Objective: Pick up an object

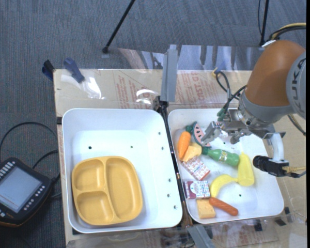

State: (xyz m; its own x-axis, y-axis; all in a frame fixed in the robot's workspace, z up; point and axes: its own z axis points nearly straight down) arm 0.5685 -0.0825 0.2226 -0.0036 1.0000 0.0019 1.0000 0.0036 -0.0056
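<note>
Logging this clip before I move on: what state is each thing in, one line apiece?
gripper: low over the right bin, above the green bottle; finger state unclear.
green bottle: lying on its side.
yellow tray: flat in the left bin, compartments bare.
carrot: lying by the right bin's left wall.
banana: lying loose.
watermelon slice: lying beside the carrot.
yellow bottle: lying down.

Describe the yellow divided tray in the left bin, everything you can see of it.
The yellow tray looks like matte plastic, rounded at the corners, with three compartments: one long section on the side nearer the right bin and two smaller ones on the other side, split by raised ridges. It lies flat, right side up, turned slightly askew, on the floor of the left bin toward its near edge. Nothing lies in it or touches it besides the bin floor.
</note>
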